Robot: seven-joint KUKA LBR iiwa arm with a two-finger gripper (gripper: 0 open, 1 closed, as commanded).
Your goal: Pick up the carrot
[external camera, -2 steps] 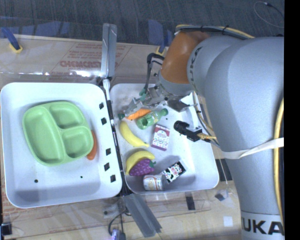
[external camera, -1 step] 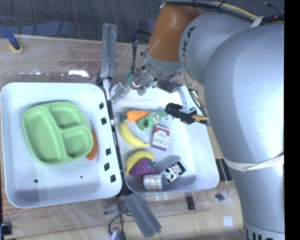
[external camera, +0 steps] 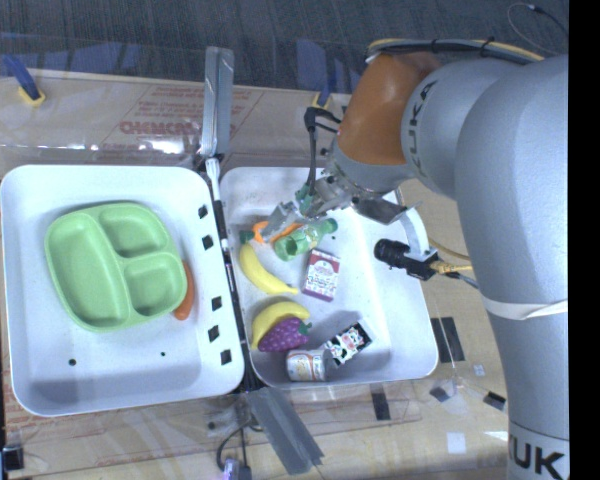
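The jaws (external camera: 285, 220) hang over the right bin (external camera: 410, 313), above the banana (external camera: 263, 271); whether they grip anything, I cannot tell. A carrot (external camera: 185, 293) lies left of the banana beside the green tray (external camera: 115, 263). "KUKA" marks the arm (external camera: 480, 138).

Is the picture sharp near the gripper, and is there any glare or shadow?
Camera view: the gripper is small and slightly soft, its details hard to read; glare whitens the left bin; the green plate casts a soft shadow and hides part of the carrot.
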